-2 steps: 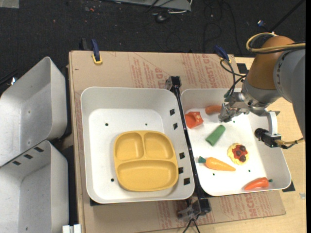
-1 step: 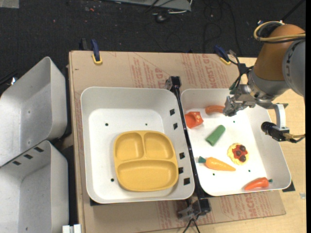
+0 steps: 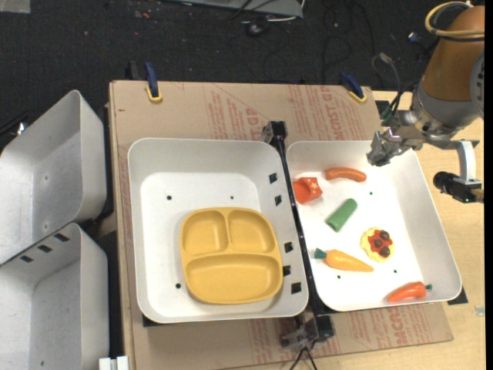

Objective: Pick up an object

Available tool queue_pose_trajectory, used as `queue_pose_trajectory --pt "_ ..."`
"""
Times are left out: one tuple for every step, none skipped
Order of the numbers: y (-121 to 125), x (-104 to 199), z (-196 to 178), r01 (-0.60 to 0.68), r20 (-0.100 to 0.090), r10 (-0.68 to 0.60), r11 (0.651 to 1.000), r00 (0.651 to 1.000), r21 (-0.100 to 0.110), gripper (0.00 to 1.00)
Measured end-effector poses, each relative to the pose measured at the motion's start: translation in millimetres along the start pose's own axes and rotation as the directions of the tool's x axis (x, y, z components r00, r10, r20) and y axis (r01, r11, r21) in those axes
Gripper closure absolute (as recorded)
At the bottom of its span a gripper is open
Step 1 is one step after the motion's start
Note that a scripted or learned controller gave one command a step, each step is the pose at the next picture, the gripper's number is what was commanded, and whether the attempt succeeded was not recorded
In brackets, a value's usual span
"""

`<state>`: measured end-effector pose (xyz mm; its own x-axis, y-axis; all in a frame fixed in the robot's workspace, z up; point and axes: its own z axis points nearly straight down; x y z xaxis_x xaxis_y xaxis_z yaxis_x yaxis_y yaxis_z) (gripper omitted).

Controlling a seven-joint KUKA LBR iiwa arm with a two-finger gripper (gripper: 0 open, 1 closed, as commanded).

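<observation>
The tabletop (image 3: 223, 114) was covered with a brown board, and two shallow white bins sat on it side by side, touching along their inner edges. Two spare white tubs (image 3: 46, 206) stood off the board at the far left.

The left bin (image 3: 200, 160) carried a yellow divided plate (image 3: 231, 254) and nothing else that could be made out. The right bin (image 3: 435, 237) held all the small toy foods.

The arm (image 3: 454, 60) reached in from the right, with its orange band high in the view. The gripper (image 3: 383, 153) hung over the back right corner of the right bin. Whether it was open or closed could not be told from this slant, and nothing could be seen in its hold.

Among the toys, a carrot (image 3: 347, 260) lay toward the front of the bin, with a red pepper (image 3: 406, 291) near the front right corner. A green cucumber piece (image 3: 341, 214) lay near the middle, and an orange-red sausage (image 3: 345, 174) lay at the back, the nearest piece to the gripper. A red chunk (image 3: 307, 190) sat close to the inner wall, and a small yellow round with dark red spots (image 3: 377, 242) lay to the right of the cucumber.

The task looked to be at the approach step, with no object picked yet. The sausage seemed the likeliest target. The next move would call for shifting a little left and descending, with the gripper set across the sausage's short width and kept off the bin wall.
</observation>
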<state>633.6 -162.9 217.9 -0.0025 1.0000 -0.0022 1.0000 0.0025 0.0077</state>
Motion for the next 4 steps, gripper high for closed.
queue_pose_trajectory --pt "1 0 -33 0.0 -0.001 0.0 1.0 1.0 0.003 1.0" --pt "-15 50 -20 0.004 -0.004 -0.004 1.0 1.0 0.01 1.0" --pt "-42 94 -20 0.002 -0.003 -0.002 1.0 1.0 0.01 1.0" --pt "-61 142 -9 0.004 -0.004 -0.004 1.0 1.0 0.011 1.0"
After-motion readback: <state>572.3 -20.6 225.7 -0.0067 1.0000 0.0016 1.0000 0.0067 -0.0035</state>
